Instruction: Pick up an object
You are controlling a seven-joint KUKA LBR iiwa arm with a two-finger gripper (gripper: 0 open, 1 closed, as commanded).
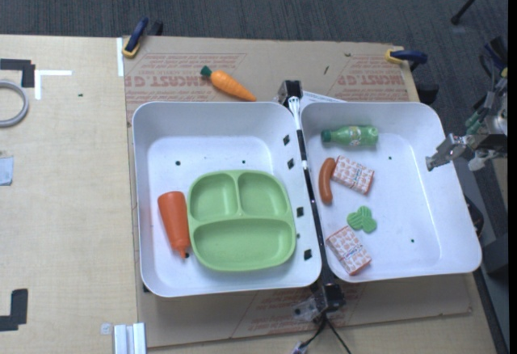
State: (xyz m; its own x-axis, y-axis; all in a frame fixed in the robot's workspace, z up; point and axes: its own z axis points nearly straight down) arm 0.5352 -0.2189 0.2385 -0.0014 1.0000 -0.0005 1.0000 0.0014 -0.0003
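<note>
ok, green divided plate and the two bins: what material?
Green divided plate: likely molded plastic, satin, going by its even color and soft rounded ridges. Left bin and right bin: probably thin formed plastic, smooth white with rounded corners.

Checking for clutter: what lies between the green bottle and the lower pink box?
In the camera view, between bottle and box: another pink box and a green clover piece.

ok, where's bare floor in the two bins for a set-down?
Right bin: open floor on its right side, beyond the green bottle, cartons and green piece. Left bin: a strip above the green tray. It is crowded by the divider near the sausage, and where the orange cup touches the tray.
</note>
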